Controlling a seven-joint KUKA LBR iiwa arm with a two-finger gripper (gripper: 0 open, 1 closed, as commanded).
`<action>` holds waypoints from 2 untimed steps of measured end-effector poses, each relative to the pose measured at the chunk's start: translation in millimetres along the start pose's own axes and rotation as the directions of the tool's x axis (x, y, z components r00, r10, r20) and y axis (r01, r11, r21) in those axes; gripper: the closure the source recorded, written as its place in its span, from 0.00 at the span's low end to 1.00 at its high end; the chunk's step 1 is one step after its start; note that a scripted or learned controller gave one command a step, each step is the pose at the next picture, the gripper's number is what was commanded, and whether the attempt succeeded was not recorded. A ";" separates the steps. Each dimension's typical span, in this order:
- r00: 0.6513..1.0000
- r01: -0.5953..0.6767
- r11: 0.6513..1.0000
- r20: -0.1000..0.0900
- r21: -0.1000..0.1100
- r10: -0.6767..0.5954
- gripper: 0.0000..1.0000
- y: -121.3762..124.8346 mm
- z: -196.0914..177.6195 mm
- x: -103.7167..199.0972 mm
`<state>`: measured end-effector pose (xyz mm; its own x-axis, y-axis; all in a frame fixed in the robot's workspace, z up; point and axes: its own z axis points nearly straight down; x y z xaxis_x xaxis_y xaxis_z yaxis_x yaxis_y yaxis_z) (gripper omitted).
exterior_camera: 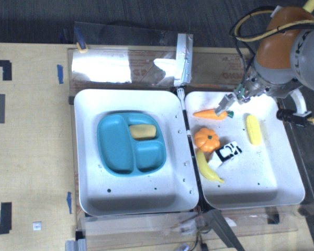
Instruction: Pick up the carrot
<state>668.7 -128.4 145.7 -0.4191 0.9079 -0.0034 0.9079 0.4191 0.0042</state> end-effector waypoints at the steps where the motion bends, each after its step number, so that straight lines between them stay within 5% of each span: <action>1: 1.000 0.019 1.000 -0.007 0.017 -0.019 0.00 3.9 61.4 16.9; 2: 1.000 0.021 1.000 -0.003 0.007 -0.021 1.00 7.0 51.8 16.6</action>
<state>668.3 -110.4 93.9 -0.4384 0.8988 -0.0007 0.8988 0.4384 -0.0028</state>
